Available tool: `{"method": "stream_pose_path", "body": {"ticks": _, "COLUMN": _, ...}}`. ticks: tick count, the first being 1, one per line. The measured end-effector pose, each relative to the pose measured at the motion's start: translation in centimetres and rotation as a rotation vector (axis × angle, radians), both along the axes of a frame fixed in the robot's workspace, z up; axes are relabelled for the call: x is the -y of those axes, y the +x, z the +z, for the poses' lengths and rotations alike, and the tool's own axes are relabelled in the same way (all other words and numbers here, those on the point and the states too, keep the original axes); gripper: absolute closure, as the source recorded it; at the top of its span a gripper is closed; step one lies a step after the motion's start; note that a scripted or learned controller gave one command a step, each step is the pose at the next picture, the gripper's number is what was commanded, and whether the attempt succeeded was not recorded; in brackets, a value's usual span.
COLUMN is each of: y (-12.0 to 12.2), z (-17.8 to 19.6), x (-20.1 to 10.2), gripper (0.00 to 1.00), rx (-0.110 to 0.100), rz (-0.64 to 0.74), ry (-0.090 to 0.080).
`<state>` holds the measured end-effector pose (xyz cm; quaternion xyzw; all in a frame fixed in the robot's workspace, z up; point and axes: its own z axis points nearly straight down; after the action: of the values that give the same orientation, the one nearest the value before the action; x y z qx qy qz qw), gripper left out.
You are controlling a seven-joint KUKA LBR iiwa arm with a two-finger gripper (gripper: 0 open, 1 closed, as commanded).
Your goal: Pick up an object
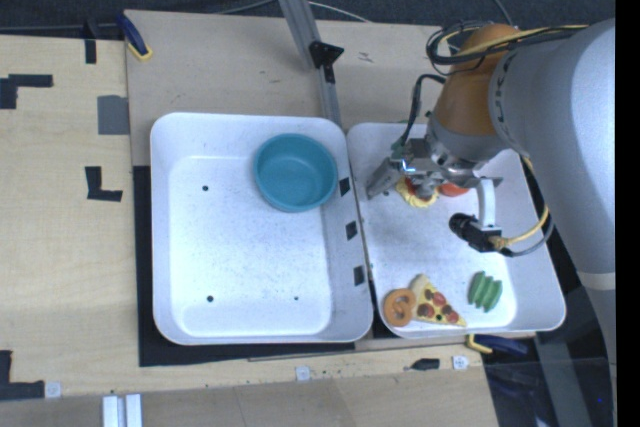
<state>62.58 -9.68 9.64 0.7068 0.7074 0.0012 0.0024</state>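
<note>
Arm (575,145): big rounded grey casing w/ smooth, slightly glossy shell. Orange band (470,100) above the wrist, amber-toned, curved like the casing. Below it a smaller metal wrist block (425,165), grey/silver, w/ dark fittings. Thin black cables (440,40) loop near the band's top; one long black cable runs off toward the bench's back. A black connector (472,232) w/ a yellow-ish wire hangs by the wrist, beside a short white bracket.
</note>
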Motion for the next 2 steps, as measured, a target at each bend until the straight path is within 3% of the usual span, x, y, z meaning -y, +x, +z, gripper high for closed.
{"method": "stream_pose_path", "body": {"ticks": 1, "y": 0.1, "z": 1.1, "x": 0.0, "gripper": 1.0, "rx": 0.002, "rz": 0.0, "ry": 0.0}}
{"method": "stream_pose_path", "body": {"ticks": 2, "y": 0.2, "z": 7.4, "x": -0.3, "gripper": 1.0, "rx": 0.0, "rz": 0.0, "ry": 0.001}}
